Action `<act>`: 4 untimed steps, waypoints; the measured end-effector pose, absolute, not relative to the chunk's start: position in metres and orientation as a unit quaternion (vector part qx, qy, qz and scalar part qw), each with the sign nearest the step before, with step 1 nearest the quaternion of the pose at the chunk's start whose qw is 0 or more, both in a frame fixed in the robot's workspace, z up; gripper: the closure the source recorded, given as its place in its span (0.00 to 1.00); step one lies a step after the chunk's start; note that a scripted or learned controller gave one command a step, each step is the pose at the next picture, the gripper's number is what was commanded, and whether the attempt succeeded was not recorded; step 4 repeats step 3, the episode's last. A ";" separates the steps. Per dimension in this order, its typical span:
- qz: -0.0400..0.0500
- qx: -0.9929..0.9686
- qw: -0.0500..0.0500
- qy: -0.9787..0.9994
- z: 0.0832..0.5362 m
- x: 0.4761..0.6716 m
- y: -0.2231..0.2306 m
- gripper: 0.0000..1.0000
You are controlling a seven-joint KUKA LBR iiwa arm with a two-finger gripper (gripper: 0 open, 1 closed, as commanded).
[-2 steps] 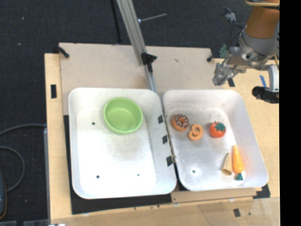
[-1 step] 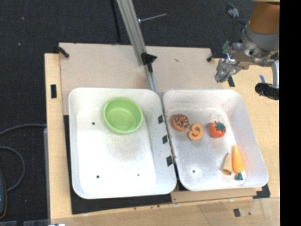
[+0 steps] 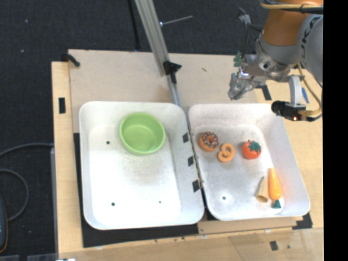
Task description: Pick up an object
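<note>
Two white bins sit side by side on the bench. The left bin (image 3: pixel 98 200) holds a green bowl (image 3: pixel 142 134), upright, toward the bin's 12 o'clock side and clear of the walls.

The right bin (image 3: pixel 291 162) holds five small things. A brown donut (image 3: pixel 208 141) lies near the bin's 10 o'clock corner. Just beside it, at its 4 o'clock, lies an orange ring (image 3: pixel 227 153); the two look nearly touching. A tomato (image 3: pixel 251 149), red-orange with a green top, sits at 3 o'clock from the ring, a little apart. Toward the bin's 4 o'clock corner a carrot (image 3: pixel 275 185) lies lengthwise, its green end pointing to 6 o'clock. A tan cone (image 3: pixel 262 189) lies against the carrot's 9 o'clock side, touching or nearly so.

The arm (image 3: pixel 288 15) comes in from the 1 o'clock corner of the view, with its orange band above the grey wrist. The gripper (image 3: pixel 237 88) hangs above the bench just beyond the right bin's 12 o'clock rim, well apart from everything in the bin. Nothing shows between its fingers; whether they are spread or closed, I cannot tell.

A metal post (image 3: pixel 155 31) slants up from between the bins toward 12 o'clock.
</note>
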State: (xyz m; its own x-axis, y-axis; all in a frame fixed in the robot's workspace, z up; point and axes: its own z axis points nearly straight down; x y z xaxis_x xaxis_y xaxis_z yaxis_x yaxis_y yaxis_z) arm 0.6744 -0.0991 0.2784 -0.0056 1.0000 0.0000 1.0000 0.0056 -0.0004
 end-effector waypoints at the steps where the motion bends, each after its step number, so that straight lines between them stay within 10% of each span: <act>1: 0.000 -0.705 0.000 -0.709 0.277 0.672 -0.054 1.00; 4: -0.001 -0.706 0.000 -0.708 0.264 0.684 0.041 1.00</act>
